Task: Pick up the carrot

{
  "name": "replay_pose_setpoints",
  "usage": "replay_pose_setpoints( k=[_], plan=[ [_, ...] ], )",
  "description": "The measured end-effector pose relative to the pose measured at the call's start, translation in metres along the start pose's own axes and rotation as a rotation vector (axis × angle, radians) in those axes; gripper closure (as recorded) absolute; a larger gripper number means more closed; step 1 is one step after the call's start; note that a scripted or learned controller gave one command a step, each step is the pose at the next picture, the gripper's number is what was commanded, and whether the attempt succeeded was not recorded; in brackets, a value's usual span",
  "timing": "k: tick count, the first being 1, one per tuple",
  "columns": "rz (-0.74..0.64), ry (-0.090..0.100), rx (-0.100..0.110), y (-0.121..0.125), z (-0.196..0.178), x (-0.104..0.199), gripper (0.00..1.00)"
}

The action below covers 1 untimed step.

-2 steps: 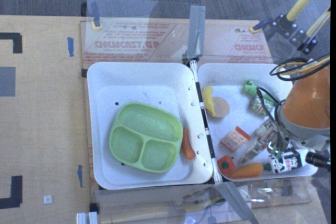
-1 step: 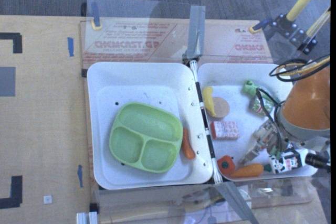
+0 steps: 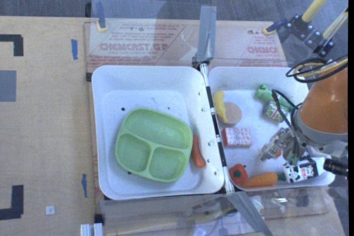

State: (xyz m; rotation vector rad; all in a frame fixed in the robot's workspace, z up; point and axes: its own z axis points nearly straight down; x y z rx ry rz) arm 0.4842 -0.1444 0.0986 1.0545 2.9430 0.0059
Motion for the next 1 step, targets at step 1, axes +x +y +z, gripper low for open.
replay_pose_setpoints(
  k=[1],
  plan=[
    [0.1, 0.01, 0.007, 0.0682, -0.0862, 0.0162, 1.0]
  ],
)
